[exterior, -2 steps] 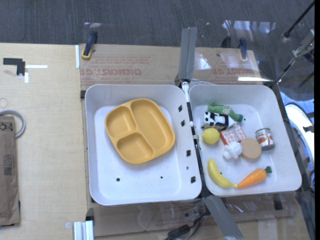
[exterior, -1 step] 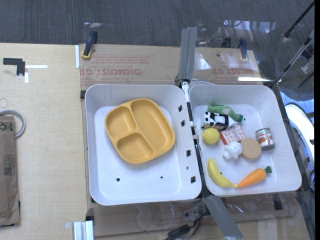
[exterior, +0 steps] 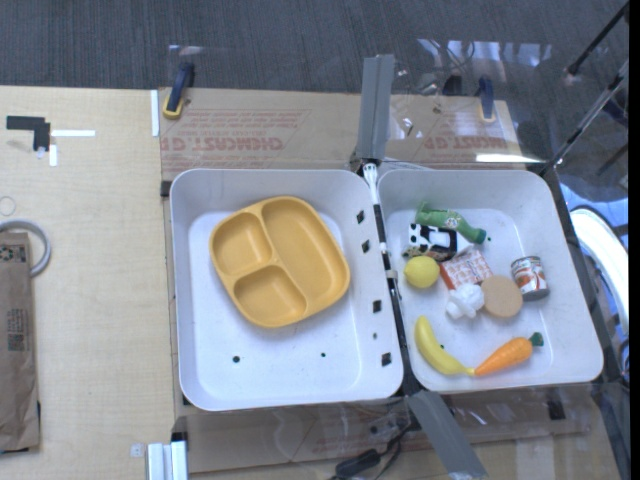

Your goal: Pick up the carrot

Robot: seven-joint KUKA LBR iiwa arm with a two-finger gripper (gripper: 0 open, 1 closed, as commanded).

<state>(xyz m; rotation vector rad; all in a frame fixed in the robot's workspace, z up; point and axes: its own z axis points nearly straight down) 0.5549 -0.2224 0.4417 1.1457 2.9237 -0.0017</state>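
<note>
Far left on the pale wooden worktop [exterior: 90, 268]: a brown paper bag [exterior: 17, 338] lying flat, with small dark print too small to read; a black marker block with white tape strips [exterior: 35, 133] sits near the upper left corner, probably a calibration or reference mark.

Behind the bins: a flattened brown cardboard sheet [exterior: 250, 133] held by a blue-and-yellow clamp [exterior: 180, 88]; it carries red lettering upside down to the camera, not readable with confidence.

Left white shallow plastic bin [exterior: 190, 368]: one yellow three-compartment plastic plate [exterior: 280, 260], set at a slant near the bin's middle; likely the drop-off target for sorting runs, hence kept apart from the clutter.

Right white shallow plastic bin [exterior: 555, 218]: toy items crowded together; a green toy vegetable [exterior: 450, 221] at the back, touching a black-and-white cow-patterned carton [exterior: 432, 238]; a yellow lemon [exterior: 422, 272] just below; a red-and-white packet [exterior: 468, 266], print illegible; a white crumpled piece [exterior: 463, 303]; a tan round disc [exterior: 502, 298]; a small tin can with red label [exterior: 529, 277], text unreadable; a yellow toy banana [exterior: 438, 348].

Task object: the orange toy carrot with green top [exterior: 508, 354] lies near the front wall of the right bin, tip just beside the banana's end, green top toward the right; upper side free of other items, so judged reachable from above.

Hand: state cannot be told.
</note>
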